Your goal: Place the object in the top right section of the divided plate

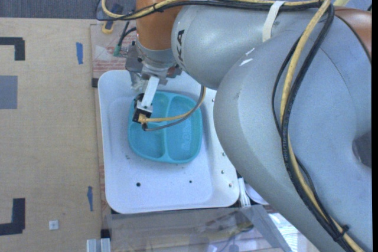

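gripper (149, 75) low over upper left part of blue divided plate (180, 144); plate sits in white bin (159, 192). gripper open or closed: cannot tell, wrist covers it. where object is: cannot tell either. risks, as judged: release here lands load in wrong compartment, since top right section (182, 108) lies off to side. wrist pressing lower could tip or shove light plate. empty grasp would leave section unfilled.

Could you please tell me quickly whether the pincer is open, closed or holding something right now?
Pincer: cannot be told; seen from above, it hangs over the light blue divided plastic plate in the shallow white bin.
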Available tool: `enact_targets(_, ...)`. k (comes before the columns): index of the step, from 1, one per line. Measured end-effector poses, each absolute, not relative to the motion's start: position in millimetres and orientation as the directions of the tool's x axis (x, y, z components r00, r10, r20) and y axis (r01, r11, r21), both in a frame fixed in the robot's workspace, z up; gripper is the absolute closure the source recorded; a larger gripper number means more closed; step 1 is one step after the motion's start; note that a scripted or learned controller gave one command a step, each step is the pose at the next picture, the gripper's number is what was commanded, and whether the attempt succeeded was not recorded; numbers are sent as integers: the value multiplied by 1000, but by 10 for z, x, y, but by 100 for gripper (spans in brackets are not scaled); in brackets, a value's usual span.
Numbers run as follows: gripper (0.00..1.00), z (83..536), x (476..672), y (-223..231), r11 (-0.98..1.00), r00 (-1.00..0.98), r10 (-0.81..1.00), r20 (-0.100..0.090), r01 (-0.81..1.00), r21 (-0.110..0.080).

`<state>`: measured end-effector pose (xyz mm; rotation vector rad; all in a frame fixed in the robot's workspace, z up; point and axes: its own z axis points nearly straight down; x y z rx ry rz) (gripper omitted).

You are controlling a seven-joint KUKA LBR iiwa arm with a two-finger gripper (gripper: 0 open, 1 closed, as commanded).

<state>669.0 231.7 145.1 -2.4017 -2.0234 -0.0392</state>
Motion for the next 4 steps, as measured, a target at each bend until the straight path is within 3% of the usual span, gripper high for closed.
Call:
enact_targets(2, 100, 1669, 6710, 2317, -169, 169, 985, 23, 985, 22)
enact_targets(3, 0, 1668, 6709, 2319, -169, 169, 985, 22, 985, 22)
enact_targets(4, 100, 1777, 6719, 2317, -169, 168, 985, 24, 985, 25)
